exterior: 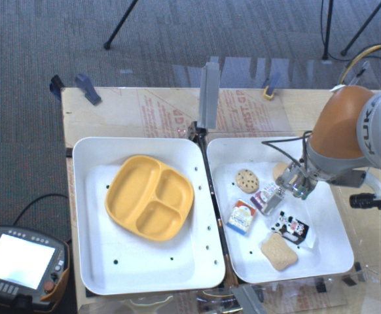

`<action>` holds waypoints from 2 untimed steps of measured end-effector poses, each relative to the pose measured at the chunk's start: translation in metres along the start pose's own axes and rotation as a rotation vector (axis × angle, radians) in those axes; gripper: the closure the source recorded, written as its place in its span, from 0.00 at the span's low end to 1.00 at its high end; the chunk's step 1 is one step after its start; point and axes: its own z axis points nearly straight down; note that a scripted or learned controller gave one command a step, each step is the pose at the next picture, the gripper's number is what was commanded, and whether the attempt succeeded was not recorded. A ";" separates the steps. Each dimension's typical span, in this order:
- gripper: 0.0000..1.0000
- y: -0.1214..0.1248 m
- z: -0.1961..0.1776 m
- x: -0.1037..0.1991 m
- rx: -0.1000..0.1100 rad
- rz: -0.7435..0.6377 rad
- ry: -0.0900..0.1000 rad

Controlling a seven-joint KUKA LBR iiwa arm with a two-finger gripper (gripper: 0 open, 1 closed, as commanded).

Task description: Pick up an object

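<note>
Grey carpet and tripod legs lie behind a plywood-topped surface (145, 110) carrying two shallow white bins side by side. Far to the gripper's left, the left bin (89, 241) holds a yellow divided plate (150, 196), lying flat and well apart from the arm. Right bin (328, 241), going left to right: a small carton with an orange-and-blue print (241, 216) sits below-left of the gripper; a round cookie (247, 180) lies just left of it; a small purple-and-white packet (266, 197) lies directly at the gripper, its right end under or touching the fingertips. Gripper (283, 190) is down low in the bin over that packet. Cannot tell its state: the metal parts blur into the packet, so a grasp is not confirmed. Below the gripper lie a black-and-white printed pack (291, 227) and, nearer the bin's front edge, a tan bread-like slice (279, 251). Judgement on progress: approach and descent appear done, with the packet the likely target. A confirmed grip and the lift remain. Nothing is visibly off the bin floor.
</note>
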 end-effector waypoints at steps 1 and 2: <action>0.00 0.071 0.019 0.015 -0.009 0.447 -0.010; 1.00 0.075 0.009 0.016 -0.012 0.438 -0.008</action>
